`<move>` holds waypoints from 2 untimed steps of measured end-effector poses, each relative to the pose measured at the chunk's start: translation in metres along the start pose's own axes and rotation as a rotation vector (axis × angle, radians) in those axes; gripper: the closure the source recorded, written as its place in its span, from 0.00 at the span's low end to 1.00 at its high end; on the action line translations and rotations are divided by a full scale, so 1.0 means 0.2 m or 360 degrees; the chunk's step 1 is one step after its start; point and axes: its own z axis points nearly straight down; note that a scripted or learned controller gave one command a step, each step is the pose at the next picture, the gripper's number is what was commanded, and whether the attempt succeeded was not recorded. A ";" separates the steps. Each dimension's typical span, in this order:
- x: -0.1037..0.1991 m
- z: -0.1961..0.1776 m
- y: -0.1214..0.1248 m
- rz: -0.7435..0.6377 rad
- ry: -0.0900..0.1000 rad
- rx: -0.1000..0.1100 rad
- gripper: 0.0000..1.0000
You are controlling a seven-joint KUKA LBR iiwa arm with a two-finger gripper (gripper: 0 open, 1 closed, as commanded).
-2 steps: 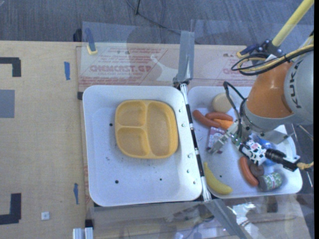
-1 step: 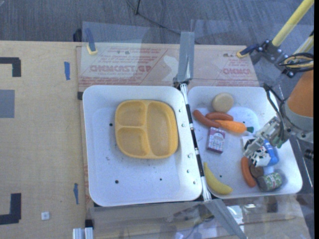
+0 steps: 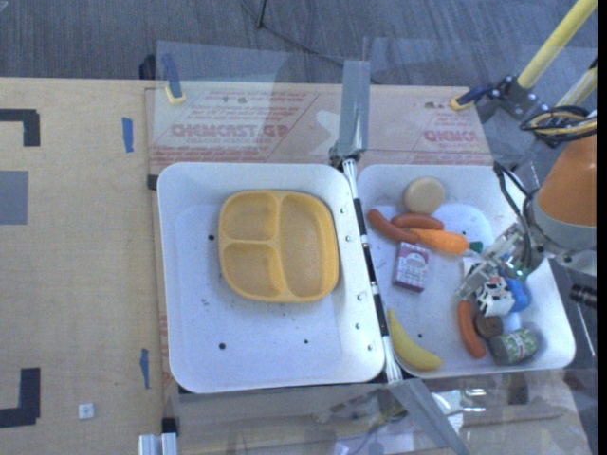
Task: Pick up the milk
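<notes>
The milk (image 3: 495, 296) sits touching the tool (image 3: 486, 275), at its five o'clock; I cannot tell the tool's state.

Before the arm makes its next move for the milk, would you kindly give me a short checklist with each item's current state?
1. Milk located, in the right bin: ok.
2. Gripper over the milk: ok.
3. Milk between the fingers: cannot tell.
4. Milk free of neighbours: not ok, sausage and can crowd it.
5. Carrot and red box away from the gripper: ok.
</notes>
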 end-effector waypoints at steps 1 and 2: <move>-0.01 -0.06 0.01 0.0002 -0.0009 -0.0010 1.00; 0.19 -0.10 -0.05 -0.0296 -0.0002 0.0002 1.00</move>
